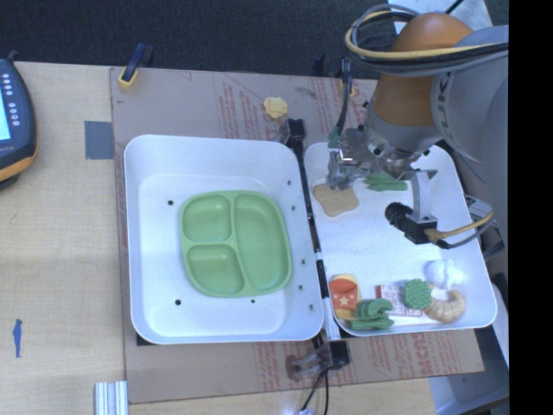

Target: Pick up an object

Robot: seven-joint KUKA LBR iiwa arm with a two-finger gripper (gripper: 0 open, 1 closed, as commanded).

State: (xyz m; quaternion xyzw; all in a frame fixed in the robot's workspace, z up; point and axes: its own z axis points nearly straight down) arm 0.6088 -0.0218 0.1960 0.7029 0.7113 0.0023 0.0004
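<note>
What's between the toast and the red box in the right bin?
Nothing: in the camera view, bare white bin floor separates the toast from the red box.

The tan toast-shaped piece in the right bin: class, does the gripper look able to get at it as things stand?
Probably yes. The gripper hangs at the upper edge of the tan toast-shaped piece, which lies flat on bare floor of the right bin, with nothing on top of it.

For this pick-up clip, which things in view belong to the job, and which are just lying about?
Belonging to the job:
gripper, low in the right bin
tan toast piece just below it
toy food pile at that bin's near edge

Lying about:
green divided plate in the left bin
handheld pendant
yellow scrap
</note>
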